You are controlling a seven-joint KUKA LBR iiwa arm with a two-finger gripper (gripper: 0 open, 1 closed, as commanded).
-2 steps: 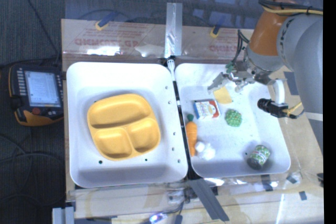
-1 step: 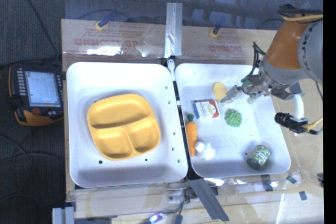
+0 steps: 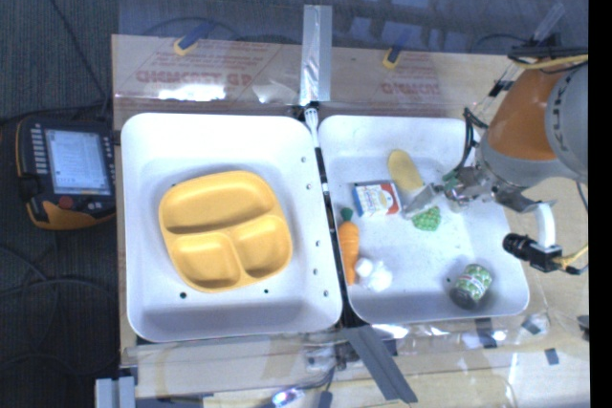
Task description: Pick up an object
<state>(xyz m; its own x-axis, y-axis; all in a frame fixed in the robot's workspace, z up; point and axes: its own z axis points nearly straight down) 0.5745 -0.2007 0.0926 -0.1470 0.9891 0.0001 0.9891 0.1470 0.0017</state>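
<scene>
The arm (image 3: 550, 129) is cut off at the right edge; the pincer's (image 3: 426, 199) fingers blur together.

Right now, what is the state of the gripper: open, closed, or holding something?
Gripper: cannot be told; it sits low in the right bin, beside the green object.

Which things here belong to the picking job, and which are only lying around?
For the job:
hand
green piece
yellow piece
small box
carrot
white piece
can
right bin

Lying about:
yellow tray
left bin
handheld screen unit
</scene>
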